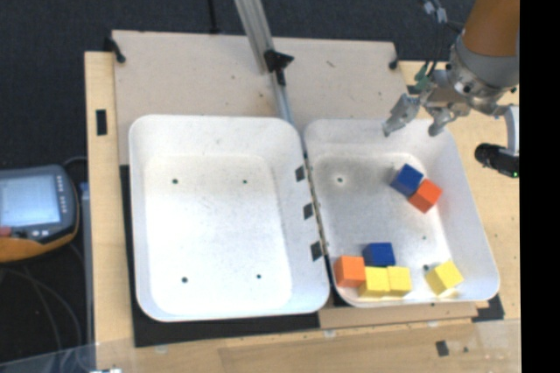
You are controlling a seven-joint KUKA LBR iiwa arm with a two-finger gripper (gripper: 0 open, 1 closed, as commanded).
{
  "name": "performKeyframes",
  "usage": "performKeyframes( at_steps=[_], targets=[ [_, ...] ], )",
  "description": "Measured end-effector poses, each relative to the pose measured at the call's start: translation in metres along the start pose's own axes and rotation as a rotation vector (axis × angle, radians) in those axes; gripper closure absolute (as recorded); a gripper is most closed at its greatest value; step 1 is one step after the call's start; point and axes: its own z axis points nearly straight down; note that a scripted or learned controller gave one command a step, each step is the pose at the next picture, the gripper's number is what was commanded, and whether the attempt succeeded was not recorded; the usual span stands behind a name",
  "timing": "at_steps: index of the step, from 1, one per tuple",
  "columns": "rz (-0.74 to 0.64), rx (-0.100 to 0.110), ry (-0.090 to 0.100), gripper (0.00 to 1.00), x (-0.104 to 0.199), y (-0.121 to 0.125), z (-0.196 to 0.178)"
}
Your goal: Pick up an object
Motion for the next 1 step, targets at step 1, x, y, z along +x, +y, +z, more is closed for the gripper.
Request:
performKeyframes(
  at_steps=[1],
  targets=[
    [0.009,0.007,0.002,0.0,-0.0552,-0.0162,0.106]
  ],
)
